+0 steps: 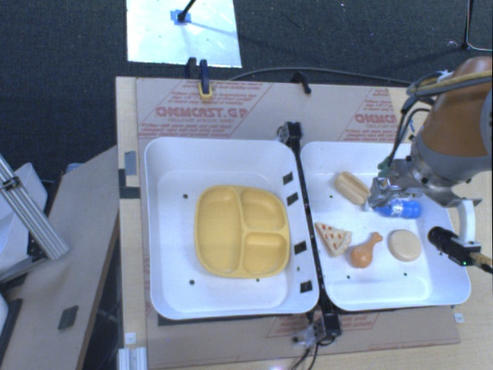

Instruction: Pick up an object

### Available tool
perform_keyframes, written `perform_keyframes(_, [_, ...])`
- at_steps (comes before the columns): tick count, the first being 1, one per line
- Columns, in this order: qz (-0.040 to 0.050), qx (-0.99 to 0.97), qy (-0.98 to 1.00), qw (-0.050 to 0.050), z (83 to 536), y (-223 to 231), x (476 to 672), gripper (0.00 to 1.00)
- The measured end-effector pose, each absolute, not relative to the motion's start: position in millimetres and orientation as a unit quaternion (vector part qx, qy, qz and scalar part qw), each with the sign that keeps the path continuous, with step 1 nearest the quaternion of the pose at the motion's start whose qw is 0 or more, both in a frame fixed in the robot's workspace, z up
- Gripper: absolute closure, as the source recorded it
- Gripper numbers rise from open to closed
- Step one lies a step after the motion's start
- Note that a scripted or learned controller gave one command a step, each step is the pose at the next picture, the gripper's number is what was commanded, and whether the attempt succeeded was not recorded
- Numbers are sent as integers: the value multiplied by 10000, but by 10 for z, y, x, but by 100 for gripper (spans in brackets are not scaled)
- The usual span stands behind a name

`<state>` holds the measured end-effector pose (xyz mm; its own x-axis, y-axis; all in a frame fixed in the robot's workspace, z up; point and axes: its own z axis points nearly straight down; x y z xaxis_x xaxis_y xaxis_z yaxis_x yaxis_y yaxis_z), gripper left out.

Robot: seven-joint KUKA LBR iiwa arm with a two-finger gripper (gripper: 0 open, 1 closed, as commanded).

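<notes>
My gripper (pixel 383 193) hangs low in the right bin (pixel 443 287), near its far edge. The blue object (pixel 406 208) lies just beside it, long axis across the bin.

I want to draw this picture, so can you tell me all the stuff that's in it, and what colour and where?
White bins: 2, side by side on the bench; left bin, right bin.
Divided plate: 1, yellow, in the left bin.
Bread roll: 1, tan, top of the right bin.
Sandwich wedge: 1, tan and red, right bin, near the divider.
Drumstick: 1, orange, right of the wedge.
Round cookie: 1, beige, right of the drumstick.
Blue object: 1, under the gripper; too hidden to name.
Clamp: 1, yellow and black, bench's far edge.
Gripper: 1, metal, over the right bin.
Arm: 1, grey and orange, from the right.
</notes>
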<state>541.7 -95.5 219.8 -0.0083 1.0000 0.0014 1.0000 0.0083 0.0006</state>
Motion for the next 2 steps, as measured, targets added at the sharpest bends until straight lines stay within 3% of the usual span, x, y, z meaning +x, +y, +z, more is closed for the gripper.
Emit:
perform_keyframes(1, [-10, -7039, -7103, 0, 2235, -366, 5387, 100])
perform_keyframes(2, [-2, -7046, -7096, 4, 2157, 84, 5217, 100])
